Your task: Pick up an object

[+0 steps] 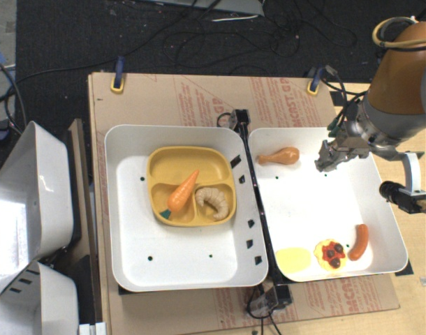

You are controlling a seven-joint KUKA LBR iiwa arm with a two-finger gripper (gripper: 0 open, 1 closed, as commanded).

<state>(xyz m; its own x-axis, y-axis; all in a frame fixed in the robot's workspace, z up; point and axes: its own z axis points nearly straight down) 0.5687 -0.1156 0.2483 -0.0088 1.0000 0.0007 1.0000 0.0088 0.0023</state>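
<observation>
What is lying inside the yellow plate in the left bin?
Inside the yellow plate lie an orange carrot with its green end at the lower left and a pale curled shrimp. What the plate covers on the bin floor cannot be seen.

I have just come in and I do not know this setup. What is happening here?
A robot arm reaches in from the right, and its gripper hangs over the far part of the right bin, close to a toy drumstick. It holds nothing. A sausage, a small pizza and a yellow disc lie at the near edge of that bin. In the left bin stands a yellow tray with a carrot and a shrimp.
</observation>
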